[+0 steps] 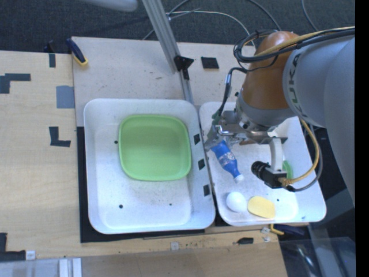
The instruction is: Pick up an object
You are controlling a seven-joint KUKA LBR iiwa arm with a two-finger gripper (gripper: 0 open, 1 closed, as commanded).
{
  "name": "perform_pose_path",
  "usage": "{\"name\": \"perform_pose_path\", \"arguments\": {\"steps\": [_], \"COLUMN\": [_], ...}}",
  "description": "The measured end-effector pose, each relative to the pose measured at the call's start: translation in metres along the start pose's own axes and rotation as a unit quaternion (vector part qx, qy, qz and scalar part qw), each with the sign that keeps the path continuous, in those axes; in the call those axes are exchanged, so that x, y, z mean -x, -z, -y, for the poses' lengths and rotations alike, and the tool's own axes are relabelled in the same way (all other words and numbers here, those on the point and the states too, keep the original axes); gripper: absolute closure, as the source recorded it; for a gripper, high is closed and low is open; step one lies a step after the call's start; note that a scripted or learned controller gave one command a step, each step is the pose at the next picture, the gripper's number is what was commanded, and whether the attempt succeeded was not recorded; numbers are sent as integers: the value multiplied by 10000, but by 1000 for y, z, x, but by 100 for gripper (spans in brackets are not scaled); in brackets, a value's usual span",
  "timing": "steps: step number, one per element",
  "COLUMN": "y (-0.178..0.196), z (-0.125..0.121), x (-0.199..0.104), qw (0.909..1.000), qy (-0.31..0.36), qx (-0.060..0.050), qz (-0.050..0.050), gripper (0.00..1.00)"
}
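A small blue bottle (226,159) with a white cap lies slanted in the right bin (305,209), along its left wall. My gripper (219,134) hangs over the bottle's upper end, at or just above it; whether it touches the bottle is hidden by the wrist. A white ball (235,201) and a flat yellow piece (262,207) rest near the bin's front edge. A bit of something green (287,169) peeks out at the right, partly covered by the arm.
The left bin (98,154) holds a square green plate (154,148). A metal pole (167,36) slants down to the gap between the bins. The arm's bulk covers the right bin's back half.
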State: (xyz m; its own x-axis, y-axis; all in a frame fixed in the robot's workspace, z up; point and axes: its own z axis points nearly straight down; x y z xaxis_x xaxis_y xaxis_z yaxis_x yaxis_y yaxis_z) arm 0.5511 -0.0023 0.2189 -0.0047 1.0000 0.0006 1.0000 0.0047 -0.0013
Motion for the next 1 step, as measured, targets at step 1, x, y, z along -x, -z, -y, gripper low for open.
{"name": "perform_pose_path", "arguments": {"steps": [1], "y": [-4], "z": [4], "x": [-60], "qw": [10000], "qy": [5], "qx": [0], "qz": [-3], "gripper": [100]}}
